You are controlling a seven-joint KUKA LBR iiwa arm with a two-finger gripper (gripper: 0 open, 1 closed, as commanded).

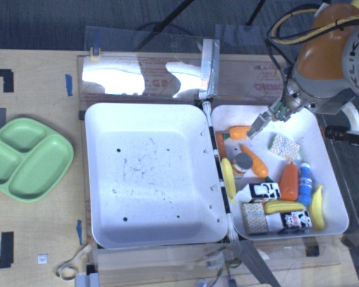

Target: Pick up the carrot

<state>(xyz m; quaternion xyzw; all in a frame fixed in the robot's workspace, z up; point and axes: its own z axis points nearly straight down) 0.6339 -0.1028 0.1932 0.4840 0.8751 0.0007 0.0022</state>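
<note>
The gripper (256, 126) hangs over the right bin (332, 178), fingers' gap unclear; the carrot (255, 161) lies just below it, wooden bench (30, 220) far left.

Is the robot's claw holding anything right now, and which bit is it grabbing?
Nothing is held. The gripper hangs over the right bin, just above an orange carrot, with no object between its fingers.

The end effector (258, 124) hangs over the right bin's (332, 178) far left corner. Directly below and toward the near side, items crowd together: carrot (255, 161), grey-capped bottle (242, 162), bananas (228, 177), red bottle (289, 182), cartons (264, 191). To its left, past the dividing wall, the left bin (149, 160) offers open floor.
</note>
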